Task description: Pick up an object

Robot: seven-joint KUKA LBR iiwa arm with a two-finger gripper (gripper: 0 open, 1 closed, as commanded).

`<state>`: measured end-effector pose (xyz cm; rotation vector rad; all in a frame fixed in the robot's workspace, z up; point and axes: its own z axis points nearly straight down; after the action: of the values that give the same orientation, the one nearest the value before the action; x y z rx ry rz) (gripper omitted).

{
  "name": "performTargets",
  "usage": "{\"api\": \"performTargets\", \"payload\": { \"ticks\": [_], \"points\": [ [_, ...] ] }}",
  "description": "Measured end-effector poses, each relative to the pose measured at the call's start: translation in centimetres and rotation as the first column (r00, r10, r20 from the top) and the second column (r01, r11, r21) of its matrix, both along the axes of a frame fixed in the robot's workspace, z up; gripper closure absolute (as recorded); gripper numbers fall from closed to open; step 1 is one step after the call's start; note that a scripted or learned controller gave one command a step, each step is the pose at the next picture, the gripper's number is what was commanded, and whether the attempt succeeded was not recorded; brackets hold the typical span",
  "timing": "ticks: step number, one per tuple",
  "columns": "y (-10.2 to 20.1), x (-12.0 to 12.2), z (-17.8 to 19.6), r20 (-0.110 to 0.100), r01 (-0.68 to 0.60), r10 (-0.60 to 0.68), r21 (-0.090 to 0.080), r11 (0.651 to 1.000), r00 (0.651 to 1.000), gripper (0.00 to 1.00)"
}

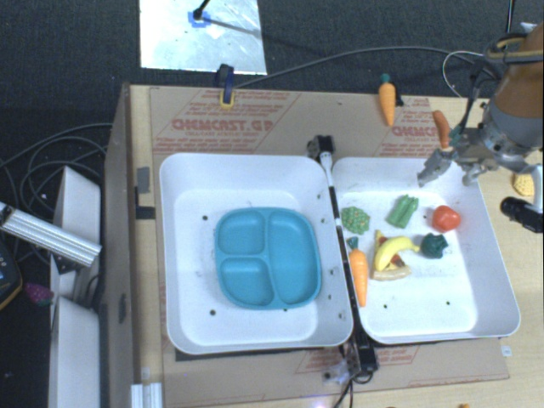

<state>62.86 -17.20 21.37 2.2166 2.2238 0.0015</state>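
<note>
Toys fill right bin (489,300); blue tray (266,257) in left; end effector (451,169) spread, gripping nothing.

toy food (399,240) clustered mid right bin (489,308), bare floor toward its near edge, blue tray (266,257) filling left bin (183,253) centre
</note>
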Motion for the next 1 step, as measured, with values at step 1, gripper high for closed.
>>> {"api": "performTargets", "payload": {
  "ticks": [1],
  "points": [
    [-2.28, -0.43, -12.46, 0.007, 0.002, -0.002, -0.002, 1.0, 1.0, 0.0]
  ]
}}
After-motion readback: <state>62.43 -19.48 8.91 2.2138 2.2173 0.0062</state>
